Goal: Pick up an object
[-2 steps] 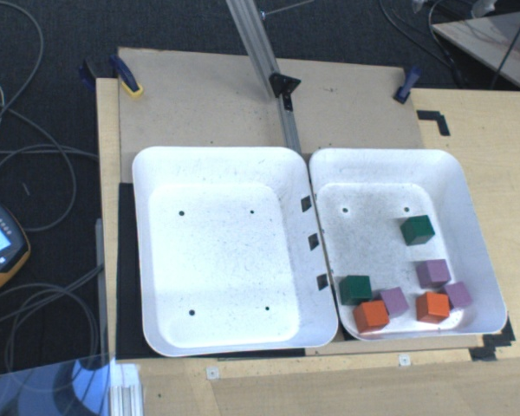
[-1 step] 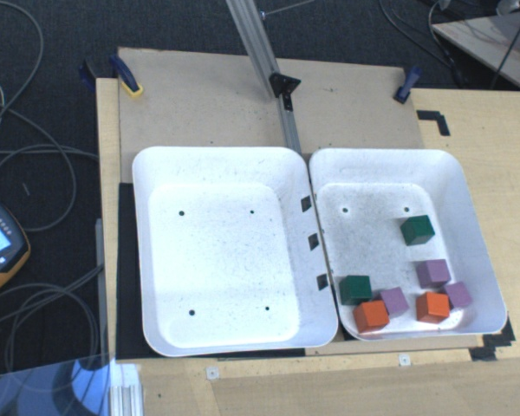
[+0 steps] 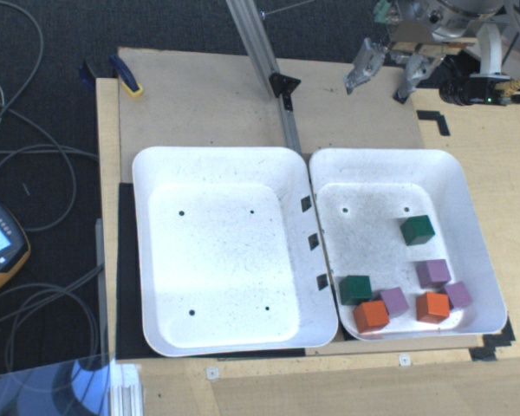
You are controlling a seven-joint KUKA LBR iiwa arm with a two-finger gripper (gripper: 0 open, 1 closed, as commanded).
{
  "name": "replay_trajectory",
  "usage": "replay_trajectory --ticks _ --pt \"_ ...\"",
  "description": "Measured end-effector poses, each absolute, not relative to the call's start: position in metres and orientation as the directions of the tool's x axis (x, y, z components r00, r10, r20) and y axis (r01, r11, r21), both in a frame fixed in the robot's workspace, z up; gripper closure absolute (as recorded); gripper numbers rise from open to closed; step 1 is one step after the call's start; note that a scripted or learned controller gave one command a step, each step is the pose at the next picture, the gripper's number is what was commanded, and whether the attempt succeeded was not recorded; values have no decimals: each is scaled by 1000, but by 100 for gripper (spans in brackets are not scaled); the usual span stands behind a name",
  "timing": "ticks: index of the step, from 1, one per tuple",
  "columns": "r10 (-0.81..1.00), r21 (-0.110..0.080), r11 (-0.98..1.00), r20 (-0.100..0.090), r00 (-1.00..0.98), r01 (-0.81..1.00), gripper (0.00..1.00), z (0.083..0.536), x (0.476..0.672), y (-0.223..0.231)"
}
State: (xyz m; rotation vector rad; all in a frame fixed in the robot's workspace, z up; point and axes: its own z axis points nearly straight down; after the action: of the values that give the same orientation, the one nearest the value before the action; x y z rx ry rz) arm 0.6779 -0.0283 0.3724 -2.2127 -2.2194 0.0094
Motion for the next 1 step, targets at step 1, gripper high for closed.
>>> replay_trajectory --ticks 1 --pt "1000 -3 7 3 -7 1000 0 363 678 35"
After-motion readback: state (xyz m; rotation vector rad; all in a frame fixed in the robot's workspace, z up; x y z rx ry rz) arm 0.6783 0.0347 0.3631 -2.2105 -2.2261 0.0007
